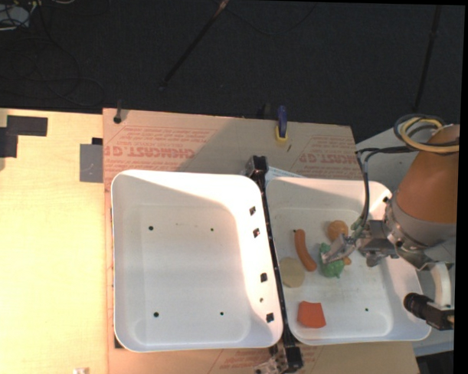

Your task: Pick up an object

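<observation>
Lab test cell, not a home or shop. I'm working over a plywood bench (40, 245) with a cardboard sheet (220, 143) laid on it, held at the back edge by a blue clamp (281, 123). Two shallow white bins (185, 257) sit side by side, joined with black clips (257, 233). Loose cables (41, 7) trail over the dark floor behind. Yellow and black cabling (416, 129) loops off my arm (433, 182).
</observation>
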You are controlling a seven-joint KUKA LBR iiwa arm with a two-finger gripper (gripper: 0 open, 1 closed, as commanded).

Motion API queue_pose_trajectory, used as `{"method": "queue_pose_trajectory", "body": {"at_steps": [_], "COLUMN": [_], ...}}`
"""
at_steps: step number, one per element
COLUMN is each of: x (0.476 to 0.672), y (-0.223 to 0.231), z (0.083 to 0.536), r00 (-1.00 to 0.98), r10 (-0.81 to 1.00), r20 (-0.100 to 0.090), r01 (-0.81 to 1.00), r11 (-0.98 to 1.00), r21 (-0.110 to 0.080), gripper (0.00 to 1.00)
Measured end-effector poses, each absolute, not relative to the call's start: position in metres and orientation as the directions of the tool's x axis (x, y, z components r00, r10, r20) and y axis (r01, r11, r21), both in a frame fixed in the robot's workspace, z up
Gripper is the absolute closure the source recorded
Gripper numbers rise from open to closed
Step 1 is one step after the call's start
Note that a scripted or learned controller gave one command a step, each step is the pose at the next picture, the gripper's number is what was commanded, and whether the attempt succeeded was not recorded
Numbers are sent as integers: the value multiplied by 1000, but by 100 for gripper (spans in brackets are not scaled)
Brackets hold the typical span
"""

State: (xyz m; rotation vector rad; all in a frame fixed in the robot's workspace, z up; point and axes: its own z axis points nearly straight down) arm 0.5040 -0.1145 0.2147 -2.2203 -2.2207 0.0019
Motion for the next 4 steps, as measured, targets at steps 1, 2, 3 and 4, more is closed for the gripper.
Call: {"method": "queue_pose_trajectory", "body": {"at_steps": [1,2,3,4], "x": [504,475,475,475], "y": [-115,-159,-160,-161], "z": [224,86,98,108], "r00": [1,4,9,16], "r10": [1000,1000,1000,1000], "r20": [1,1,2,2], "r01": [1000,1000,1000,1000], "r11": [-1,-4,-9,-16], "r21": [-4,-1,-2,-4], "gripper": [100,100,100,100]}}
